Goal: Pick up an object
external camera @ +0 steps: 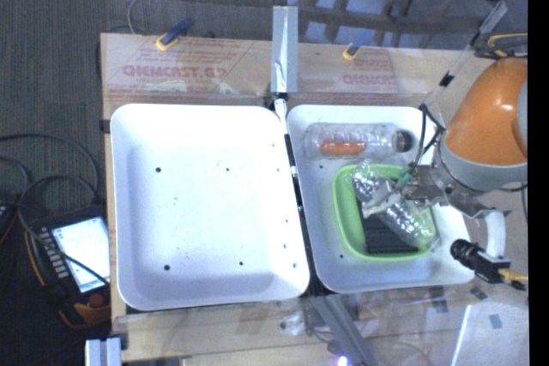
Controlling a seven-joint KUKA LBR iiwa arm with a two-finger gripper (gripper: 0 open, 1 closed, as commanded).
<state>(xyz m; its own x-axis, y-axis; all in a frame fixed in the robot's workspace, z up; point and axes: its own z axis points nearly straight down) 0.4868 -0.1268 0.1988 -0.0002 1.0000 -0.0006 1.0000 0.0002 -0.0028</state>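
Left bin (206, 210): white, shallow, well apart from me across the divider.
Right bin (317, 184): this is where I work; my arm (489, 124) comes in over its right rim, and everything worth taking lies in it.
Green tray (343, 219): sits in the near half of the right bin and bears a black slab (390, 240) plus the crinkled clutter under my wrist.
Clear bottle (356, 140): lies on its side along the far wall of the right bin, long axis left to right, with an orange patch inside; it is just beyond the tray and apart from me.
Foil-like bundle (377, 193): shiny and crumpled, on the tray, running slantwise from far left to near right.
My gripper (403, 189): low over the tray, at the right end of that bundle, touching or nearly so.
Jaw state: I cannot tell; the clutter hides it.
Key relation: I judge the bundle my nearest target, lying just to the left of my tip.
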